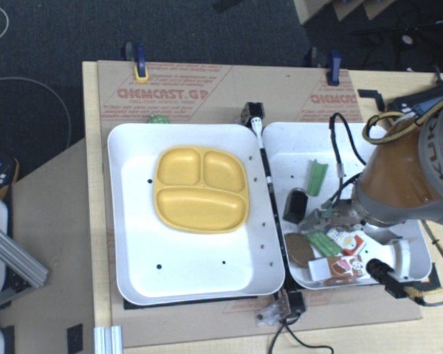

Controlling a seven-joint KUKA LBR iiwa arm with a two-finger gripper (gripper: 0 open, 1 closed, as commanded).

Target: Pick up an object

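In the right bin [280,142], my gripper [328,217] is low over a cluster of items. Just below it lies a green packet [326,243] beside a red and white packet [345,265]. A brown disc [298,248] rests left of those, and a small black object [294,205] sits just left of the gripper. A green stick-shaped piece [316,178] lies farther back. Nothing is visibly held.
The left bin [133,220] holds a yellow divided plate [201,189]. A black divider strip [269,190] runs between the bins. The arm's orange and grey body [399,175] covers the right bin's right side. Blue clamps [139,59] grip the bench's far edge.
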